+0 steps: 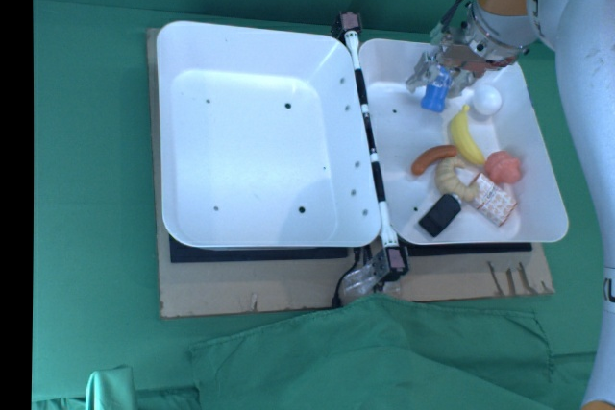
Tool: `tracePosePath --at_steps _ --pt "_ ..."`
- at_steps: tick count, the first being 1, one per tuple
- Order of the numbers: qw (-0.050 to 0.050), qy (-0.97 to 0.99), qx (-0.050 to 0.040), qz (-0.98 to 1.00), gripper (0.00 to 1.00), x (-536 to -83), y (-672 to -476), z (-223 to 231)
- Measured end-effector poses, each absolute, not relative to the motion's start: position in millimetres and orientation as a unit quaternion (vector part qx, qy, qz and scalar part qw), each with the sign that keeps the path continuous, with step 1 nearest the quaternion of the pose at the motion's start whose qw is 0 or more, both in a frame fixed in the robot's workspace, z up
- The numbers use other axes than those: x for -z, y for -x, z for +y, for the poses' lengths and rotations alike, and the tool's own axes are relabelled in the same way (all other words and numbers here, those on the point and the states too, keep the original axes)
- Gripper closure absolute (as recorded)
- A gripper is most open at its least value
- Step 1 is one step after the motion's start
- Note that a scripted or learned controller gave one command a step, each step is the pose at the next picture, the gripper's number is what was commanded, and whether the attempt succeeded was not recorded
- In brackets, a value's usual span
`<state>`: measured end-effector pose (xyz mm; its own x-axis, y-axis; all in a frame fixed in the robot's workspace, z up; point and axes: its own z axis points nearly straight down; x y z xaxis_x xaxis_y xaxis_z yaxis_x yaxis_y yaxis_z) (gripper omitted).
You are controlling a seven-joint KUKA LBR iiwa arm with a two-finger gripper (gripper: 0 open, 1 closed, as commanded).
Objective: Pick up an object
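My gripper [437, 84] hangs over the back of the right bin [543, 221], its fingers closed on the top of a small blue object [436, 97] that hangs just above the bin floor. A white ball [487, 100] lies just to its right. A yellow banana [466, 135] lies in front of it. Further forward are an orange-red sausage [434, 158], a tan pastry ring [451, 178], a pink-red lumpy item [504, 167], a white and red packet [494, 200] and a black block [440, 214].
The left bin [173, 206] lies beside the right one, with a black and white bar [370, 134] running between them. Both bins rest on a brown board [240, 288] on green cloth. The arm [577, 5] reaches in from the upper right.
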<state>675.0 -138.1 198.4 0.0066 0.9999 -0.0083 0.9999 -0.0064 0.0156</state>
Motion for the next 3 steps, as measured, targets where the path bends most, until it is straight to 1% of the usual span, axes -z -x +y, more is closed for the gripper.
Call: tracePosePath --at_steps 1,2,3 --pt "0.004 -0.708 -0.0026 0.706 1.0 -246.5 -681.8 -136.3" --pt "0.006 -0.708 -0.0032 0.706 1.0 -314.5 -682.9 -140.3" --pt "0.005 -0.708 -0.0028 0.706 1.0 -363.0 -688.5 -143.1"
